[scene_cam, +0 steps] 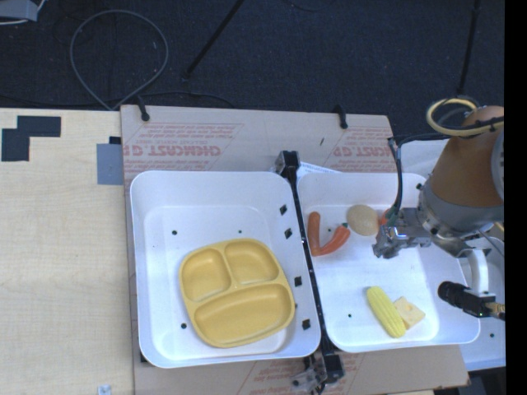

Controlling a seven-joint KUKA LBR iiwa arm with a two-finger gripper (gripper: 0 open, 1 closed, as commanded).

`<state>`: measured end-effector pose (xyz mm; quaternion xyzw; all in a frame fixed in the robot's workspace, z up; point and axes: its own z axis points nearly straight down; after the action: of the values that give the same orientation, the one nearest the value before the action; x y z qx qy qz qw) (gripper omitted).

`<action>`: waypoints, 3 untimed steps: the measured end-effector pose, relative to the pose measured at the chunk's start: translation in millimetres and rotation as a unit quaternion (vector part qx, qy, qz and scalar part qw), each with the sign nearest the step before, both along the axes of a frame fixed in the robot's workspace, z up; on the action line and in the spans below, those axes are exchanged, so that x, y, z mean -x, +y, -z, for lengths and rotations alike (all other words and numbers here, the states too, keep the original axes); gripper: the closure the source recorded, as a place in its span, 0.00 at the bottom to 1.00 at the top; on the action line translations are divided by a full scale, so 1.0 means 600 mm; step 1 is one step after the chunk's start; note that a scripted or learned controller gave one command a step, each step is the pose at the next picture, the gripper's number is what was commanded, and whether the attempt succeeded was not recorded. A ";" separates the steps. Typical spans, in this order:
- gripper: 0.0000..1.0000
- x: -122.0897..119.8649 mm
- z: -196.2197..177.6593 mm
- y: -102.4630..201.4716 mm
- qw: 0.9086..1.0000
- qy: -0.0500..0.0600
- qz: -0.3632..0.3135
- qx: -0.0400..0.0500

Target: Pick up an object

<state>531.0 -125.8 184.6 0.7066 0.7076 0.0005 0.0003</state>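
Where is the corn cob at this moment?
The corn lies in the right bin, toward its near edge, touching a pale yellow block on its right. The claw hangs above it, farther back.

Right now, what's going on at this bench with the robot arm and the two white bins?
A grey arm with an orange band reaches in from the right, its gripper low over the right white bin, beside a pale round egg-like object. Nothing shows between its fingers. That bin also holds two orange-red sausage-shaped pieces, a yellow corn cob and a pale yellow cheese-like wedge. The left white bin holds a yellow divided plastic tray.
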 end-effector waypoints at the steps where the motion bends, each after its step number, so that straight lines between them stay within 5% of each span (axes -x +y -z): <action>1: 1.00 -0.005 -0.071 0.002 1.000 0.000 0.000 0.000; 3: 1.00 0.004 -0.062 0.170 1.000 0.003 -0.001 -0.001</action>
<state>528.5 -24.0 221.8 0.7058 0.7084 -0.0008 -0.0024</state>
